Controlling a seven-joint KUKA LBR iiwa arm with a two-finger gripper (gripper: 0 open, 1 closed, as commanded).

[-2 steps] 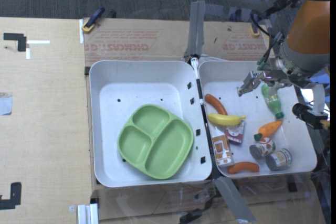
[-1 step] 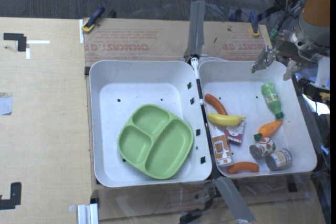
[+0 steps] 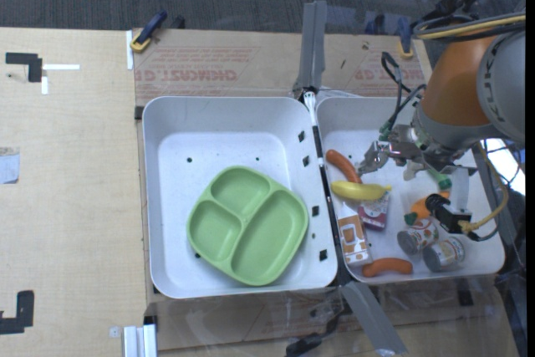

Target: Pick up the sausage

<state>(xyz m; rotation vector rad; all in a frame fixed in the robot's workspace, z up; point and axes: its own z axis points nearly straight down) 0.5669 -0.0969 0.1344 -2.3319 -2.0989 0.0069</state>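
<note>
Arm poised over the crowded right bin, a sausage at the front edge.

Nearest me, along the front wall of the right bin (image 3: pixel 493 263), lies a sausage (image 3: pixel 388 267), orange-red, flat and well apart from the gripper. Just behind it stand two small tins (image 3: pixel 430 247) and a little carton (image 3: pixel 353 238). In the left bin (image 3: pixel 159 180) a green divided plate (image 3: pixel 248 225) rests tilted toward the front. Further back, a banana (image 3: pixel 359 191) lies across a second sausage (image 3: pixel 343 165) by the divider. Above these hangs the gripper (image 3: pixel 374 156), fingers spread a little with nothing between them, near that back sausage. The grey arm with its orange band (image 3: pixel 456 79) comes in from the right.
</note>
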